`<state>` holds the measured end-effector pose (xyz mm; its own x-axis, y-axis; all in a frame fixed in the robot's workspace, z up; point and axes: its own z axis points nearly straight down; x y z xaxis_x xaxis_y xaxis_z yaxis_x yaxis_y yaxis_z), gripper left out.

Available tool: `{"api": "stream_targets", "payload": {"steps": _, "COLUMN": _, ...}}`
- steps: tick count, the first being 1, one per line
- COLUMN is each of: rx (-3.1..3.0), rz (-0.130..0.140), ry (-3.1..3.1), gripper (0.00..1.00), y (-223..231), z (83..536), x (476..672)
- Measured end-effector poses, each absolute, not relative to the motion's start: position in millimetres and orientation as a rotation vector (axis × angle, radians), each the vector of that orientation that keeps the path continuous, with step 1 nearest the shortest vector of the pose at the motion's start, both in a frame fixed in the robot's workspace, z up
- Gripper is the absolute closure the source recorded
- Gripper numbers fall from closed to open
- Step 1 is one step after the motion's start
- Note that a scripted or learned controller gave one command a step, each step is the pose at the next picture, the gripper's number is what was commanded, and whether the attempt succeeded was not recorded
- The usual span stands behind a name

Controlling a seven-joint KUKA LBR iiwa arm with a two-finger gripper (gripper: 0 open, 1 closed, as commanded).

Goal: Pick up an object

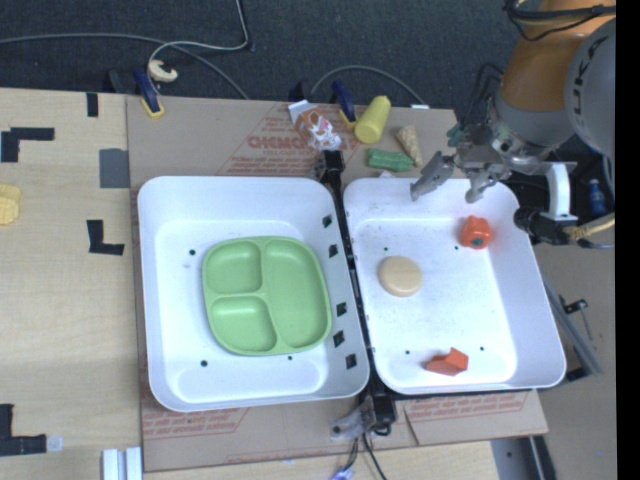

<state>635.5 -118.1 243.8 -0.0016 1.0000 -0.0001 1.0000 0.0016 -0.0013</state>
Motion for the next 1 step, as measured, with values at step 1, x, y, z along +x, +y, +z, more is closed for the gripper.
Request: {"api": "stream_targets", "payload": {"steps": 1, "rx": -2.221, "rz": 0.004, "ry": -2.220, "gripper": 0.00, "y": -150.0, "z": 192.4, "x": 558.2}}
